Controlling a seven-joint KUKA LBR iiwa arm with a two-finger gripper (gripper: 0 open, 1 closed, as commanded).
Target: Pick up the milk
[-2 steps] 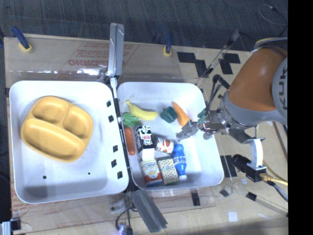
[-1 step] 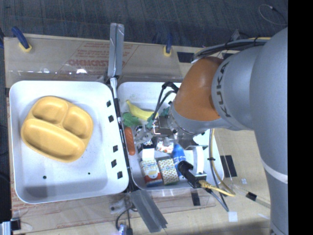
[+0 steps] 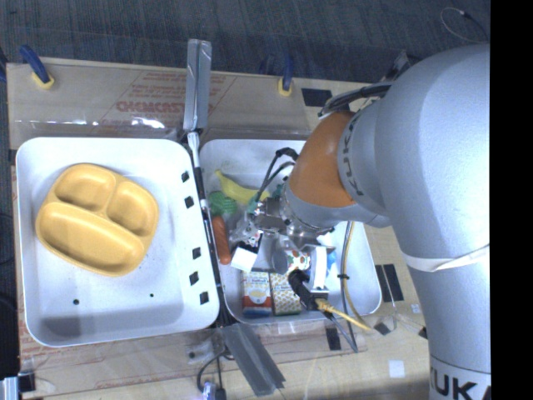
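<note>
The milk looks like the white and blue carton (image 3: pixel 323 267) near the front right of the right bin (image 3: pixel 364 300), partly hidden by the wrist. My gripper (image 3: pixel 286 255) is low inside this bin, just left of the carton and above the packed items. The grey arm with its orange band (image 3: pixel 326 169) covers the bin's right half. I cannot make out anything held in the gripper.
A yellow banana (image 3: pixel 236 190), a green item (image 3: pixel 222 202) and an orange carrot (image 3: pixel 221 238) lie along the right bin's left side. A small white block (image 3: pixel 243 259), a colourful carton (image 3: pixel 258 293) and a patterned box (image 3: pixel 287 295) sit at its front. The left bin (image 3: pixel 50 319) holds a yellow divided tray (image 3: pixel 97 217).
</note>
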